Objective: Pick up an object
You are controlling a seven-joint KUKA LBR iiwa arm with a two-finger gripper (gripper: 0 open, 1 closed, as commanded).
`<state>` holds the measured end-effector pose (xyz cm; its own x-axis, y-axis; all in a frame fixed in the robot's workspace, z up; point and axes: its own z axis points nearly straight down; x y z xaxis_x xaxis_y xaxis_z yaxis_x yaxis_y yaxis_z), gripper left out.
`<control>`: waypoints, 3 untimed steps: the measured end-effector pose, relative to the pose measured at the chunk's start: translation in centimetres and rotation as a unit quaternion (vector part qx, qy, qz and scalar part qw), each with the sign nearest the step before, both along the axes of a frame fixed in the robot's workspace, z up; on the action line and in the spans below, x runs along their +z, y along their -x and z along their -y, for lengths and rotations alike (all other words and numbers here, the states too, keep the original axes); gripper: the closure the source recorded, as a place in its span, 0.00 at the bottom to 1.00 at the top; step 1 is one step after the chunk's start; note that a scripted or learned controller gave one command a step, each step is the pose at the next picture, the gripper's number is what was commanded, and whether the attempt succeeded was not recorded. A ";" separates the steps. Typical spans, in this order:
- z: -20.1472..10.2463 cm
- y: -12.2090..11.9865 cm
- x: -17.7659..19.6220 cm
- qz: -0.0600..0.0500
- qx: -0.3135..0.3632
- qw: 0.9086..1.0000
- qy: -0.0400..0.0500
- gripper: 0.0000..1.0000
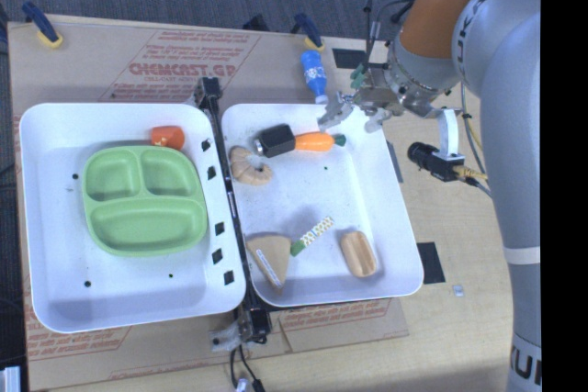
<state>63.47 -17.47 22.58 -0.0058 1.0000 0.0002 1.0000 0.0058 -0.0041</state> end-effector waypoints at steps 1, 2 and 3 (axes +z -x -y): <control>-1.1 -1.9 -12.3 -0.005 0.065 0.998 -0.003 0.00; -2.5 -1.9 -13.4 -0.008 0.017 1.000 0.000 0.00; -3.6 -1.5 -13.7 -0.016 -0.115 0.993 0.000 0.00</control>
